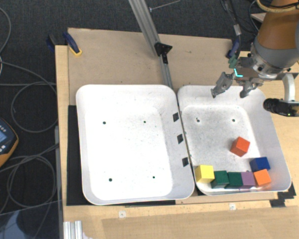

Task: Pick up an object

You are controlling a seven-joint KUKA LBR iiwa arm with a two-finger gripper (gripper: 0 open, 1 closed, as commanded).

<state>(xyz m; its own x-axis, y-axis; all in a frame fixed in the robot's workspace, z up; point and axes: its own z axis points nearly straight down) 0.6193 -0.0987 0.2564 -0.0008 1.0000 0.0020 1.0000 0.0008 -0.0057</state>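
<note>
Above the right bin's [269,118] far edge the gripper [235,87] hangs apparently spread and empty, well apart from the red block [240,146]; the crowded front-row blocks [234,177] risk a jammed, missed grasp.

Two bins sit side by side; the right bin [269,128] holds a row of blocks [233,177] along its near edge (one block [240,146] apart, behind them).

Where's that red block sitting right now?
The red block lies by itself in the right bin, toward its near right part, just up from the row of blocks along the front edge and closest to the blue block.
</note>
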